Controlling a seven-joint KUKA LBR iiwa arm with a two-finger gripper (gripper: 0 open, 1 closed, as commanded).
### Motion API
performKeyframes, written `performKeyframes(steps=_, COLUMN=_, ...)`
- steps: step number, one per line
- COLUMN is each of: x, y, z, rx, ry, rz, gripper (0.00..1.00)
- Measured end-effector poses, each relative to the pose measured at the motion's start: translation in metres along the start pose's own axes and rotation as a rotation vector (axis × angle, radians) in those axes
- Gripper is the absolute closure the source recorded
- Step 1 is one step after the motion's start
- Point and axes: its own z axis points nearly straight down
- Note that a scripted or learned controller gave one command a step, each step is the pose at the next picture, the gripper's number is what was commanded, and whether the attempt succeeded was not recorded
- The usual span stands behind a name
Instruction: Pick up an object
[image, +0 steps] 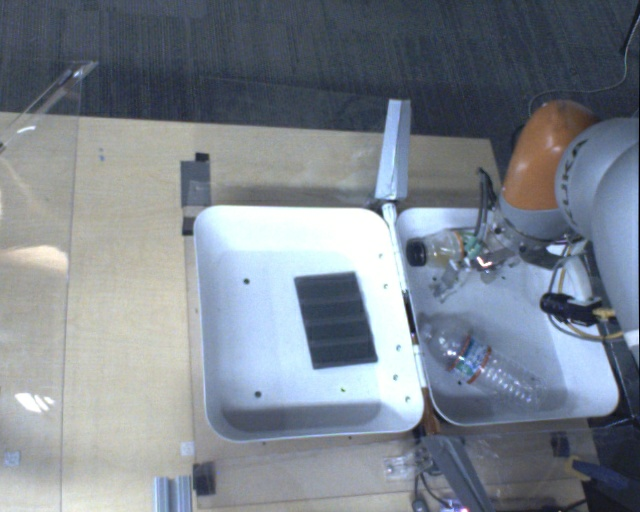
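My gripper is low in the back left part of the right bin, under the grey wrist with the orange band. Right beside it, toward the bin's left wall, lies a small clear bottle with a dark cap, which looks to be touching the gripper's tip. A larger clear plastic bottle with a coloured label lies on its side in the front half of the same bin, apart from the gripper. A black ribbed rectangular pad lies flat in the middle of the left bin.
A grey metal post stands behind the seam between the two bins. Cables hang from the arm over the right bin's right side. A clear panel covers the bench at far left.
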Motion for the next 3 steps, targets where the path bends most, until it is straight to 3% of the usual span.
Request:
performKeyframes(steps=1, x=-0.03, y=-0.011, z=0.004, rx=-0.003, ry=0.027, rz=0.002, gripper=0.0)
performKeyframes(steps=2, x=-0.018, y=-0.007, z=0.003, rx=-0.004, ry=0.005, rz=0.015, gripper=0.0)
performKeyframes(steps=3, x=0.0, y=0.006, z=0.002, rx=-0.023, ry=0.002, rz=0.238, gripper=0.0)
